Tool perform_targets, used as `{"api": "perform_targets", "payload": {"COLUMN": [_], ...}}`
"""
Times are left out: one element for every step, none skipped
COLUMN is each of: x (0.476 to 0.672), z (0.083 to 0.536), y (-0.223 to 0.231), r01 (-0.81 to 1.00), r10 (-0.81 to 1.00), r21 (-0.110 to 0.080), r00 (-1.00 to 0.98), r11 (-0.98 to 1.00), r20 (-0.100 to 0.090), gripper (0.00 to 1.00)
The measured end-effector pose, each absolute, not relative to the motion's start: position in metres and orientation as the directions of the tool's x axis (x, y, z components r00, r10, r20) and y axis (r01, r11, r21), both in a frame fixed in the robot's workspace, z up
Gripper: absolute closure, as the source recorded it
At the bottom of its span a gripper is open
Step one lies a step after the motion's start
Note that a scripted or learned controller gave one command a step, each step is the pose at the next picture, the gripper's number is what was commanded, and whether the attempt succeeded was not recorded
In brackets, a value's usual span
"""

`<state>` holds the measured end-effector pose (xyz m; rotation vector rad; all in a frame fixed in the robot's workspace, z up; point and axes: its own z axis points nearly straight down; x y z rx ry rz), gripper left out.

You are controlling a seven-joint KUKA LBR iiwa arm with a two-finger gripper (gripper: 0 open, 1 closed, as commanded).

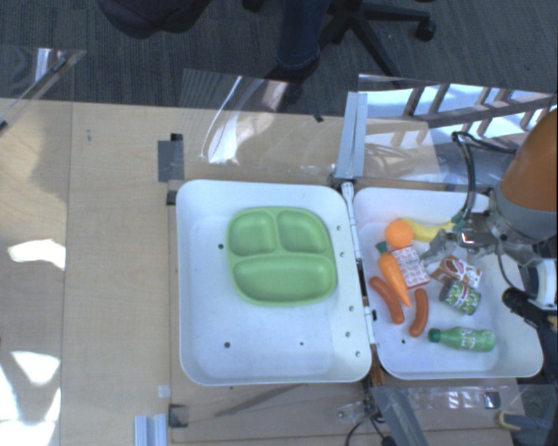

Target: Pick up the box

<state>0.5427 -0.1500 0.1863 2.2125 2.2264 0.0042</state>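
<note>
White bin (523, 361) on the right has the little box (410, 266) lying beside the carrot (393, 277), gripper (443, 246) hovers just right of it, so it's still the approach and needs to shift left and drop.

Pale wooden bench (87, 287) (sunlit patches), dark grey carpet (131, 61), office chair base (384, 26) beyond.

A grey robot arm (523, 218) with a broad, rounded orange band (534, 170) above the wrist. Black cables (468, 170) loop beside the band, running down toward the tool (453, 242). The tool is a cluster of grey metal parts with a small red marking.
</note>
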Motion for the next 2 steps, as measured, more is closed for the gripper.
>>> {"api": "perform_targets", "payload": {"x": [0.492, 0.579], "z": [0.088, 0.088], "y": [-0.207, -0.121], "r01": [0.991, 1.0], "r10": [0.991, 1.0], "r21": [0.012, 0.012], "r00": [0.133, -0.018], "r11": [-0.133, 0.018], "r20": [-0.004, -0.001], "gripper": [0.0, 0.0]}}
